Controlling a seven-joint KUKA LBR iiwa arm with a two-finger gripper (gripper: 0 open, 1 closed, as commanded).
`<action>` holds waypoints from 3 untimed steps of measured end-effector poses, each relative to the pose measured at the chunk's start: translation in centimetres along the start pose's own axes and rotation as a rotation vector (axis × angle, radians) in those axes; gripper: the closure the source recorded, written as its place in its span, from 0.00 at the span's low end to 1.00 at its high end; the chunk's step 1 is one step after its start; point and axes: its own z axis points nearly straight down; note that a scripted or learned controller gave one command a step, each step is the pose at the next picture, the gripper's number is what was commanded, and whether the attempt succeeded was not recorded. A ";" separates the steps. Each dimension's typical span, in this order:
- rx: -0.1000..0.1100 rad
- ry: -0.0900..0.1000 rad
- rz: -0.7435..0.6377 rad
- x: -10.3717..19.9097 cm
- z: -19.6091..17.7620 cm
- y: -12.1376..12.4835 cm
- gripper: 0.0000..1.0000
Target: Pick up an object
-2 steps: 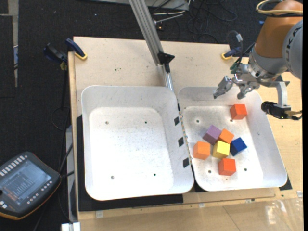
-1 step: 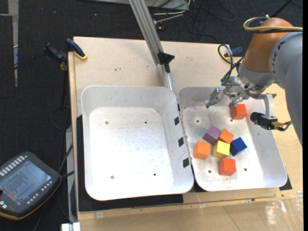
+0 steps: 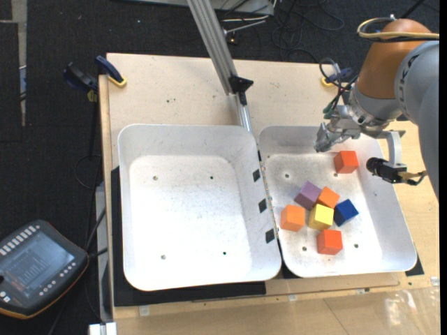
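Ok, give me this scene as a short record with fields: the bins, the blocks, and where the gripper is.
bins: two white, side by side; left bin, right bin
blocks: six, all in right bin
cluster: purple block, orange blocks, yellow block, blue block
lone block: orange, near far rim
gripper: over right bin's far edge, beside lone block
held: nothing seen

Open floor across the left bin [image 3: 183, 194]; right bin [image 3: 391, 246] crowded mid-floor by seemingly touching cubes [image 3: 320, 213].
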 end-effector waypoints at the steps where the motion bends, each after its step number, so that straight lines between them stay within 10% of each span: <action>1: -0.005 -0.001 0.000 -0.1 -6.5 0.4 1.00; 3: 0.003 0.004 -0.005 5.0 -12.4 0.2 1.00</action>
